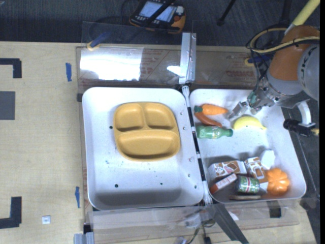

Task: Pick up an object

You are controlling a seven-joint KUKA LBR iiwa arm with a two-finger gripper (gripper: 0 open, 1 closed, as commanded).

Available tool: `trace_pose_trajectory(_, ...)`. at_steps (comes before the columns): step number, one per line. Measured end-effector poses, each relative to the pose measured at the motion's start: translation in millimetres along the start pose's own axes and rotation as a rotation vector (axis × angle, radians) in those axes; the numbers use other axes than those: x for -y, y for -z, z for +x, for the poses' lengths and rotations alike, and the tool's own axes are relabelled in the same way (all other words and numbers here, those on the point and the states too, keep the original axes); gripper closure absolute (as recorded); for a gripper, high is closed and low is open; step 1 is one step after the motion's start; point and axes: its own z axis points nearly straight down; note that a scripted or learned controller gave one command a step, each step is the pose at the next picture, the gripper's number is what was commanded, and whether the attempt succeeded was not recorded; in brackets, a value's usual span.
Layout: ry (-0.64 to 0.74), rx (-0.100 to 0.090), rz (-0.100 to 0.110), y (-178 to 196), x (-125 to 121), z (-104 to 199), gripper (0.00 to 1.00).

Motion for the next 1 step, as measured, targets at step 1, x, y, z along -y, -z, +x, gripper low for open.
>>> trace_pose_trajectory(1,-0.027,0.012,-0.01,-0.6,59.9,11.7,0.0)
